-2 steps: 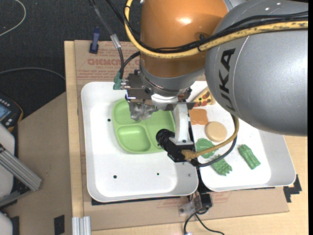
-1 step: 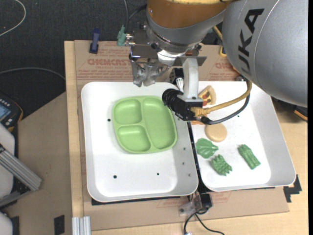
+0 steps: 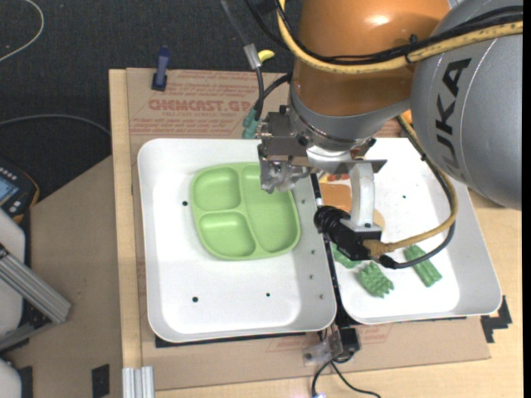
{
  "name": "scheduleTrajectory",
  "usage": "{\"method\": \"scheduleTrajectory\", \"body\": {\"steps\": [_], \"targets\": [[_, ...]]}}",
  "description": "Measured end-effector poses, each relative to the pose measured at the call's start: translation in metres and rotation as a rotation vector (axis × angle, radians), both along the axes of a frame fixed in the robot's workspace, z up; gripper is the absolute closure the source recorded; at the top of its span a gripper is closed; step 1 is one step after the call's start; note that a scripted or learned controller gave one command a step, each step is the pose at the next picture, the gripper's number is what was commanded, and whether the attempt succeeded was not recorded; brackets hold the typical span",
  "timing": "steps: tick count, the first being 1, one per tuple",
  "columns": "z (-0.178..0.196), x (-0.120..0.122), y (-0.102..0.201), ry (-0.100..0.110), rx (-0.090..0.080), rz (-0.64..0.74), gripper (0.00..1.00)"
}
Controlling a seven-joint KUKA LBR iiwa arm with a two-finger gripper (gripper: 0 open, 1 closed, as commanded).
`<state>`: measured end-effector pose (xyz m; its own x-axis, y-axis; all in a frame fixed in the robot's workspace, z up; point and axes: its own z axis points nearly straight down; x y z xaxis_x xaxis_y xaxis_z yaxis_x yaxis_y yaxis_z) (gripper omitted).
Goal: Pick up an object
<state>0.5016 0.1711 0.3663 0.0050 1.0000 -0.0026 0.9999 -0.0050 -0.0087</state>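
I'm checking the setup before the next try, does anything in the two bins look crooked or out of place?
Only a small thing: the green divided tray lies askew in the left bin, turned against the bin's walls. The green pieces lie loose in the right bin. Nothing looks spilled or broken.

- A green divided plate (image 3: 246,211) is lying in the left bin (image 3: 166,247).
- The gripper (image 3: 278,177) is hanging over the plate's upper right corner.
- Green toy pieces (image 3: 375,280) are lying in the right bin (image 3: 465,247).

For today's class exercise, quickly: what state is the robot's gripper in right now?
Gripper: cannot be told; it sits above the green divided tray in the left bin.
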Motion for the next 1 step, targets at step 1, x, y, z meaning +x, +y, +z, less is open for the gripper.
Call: {"method": "scheduleTrajectory", "body": {"steps": [1], "targets": [[0.0194,-0.0233,-0.0279,-0.007,0.003,0.002,1.00]]}}
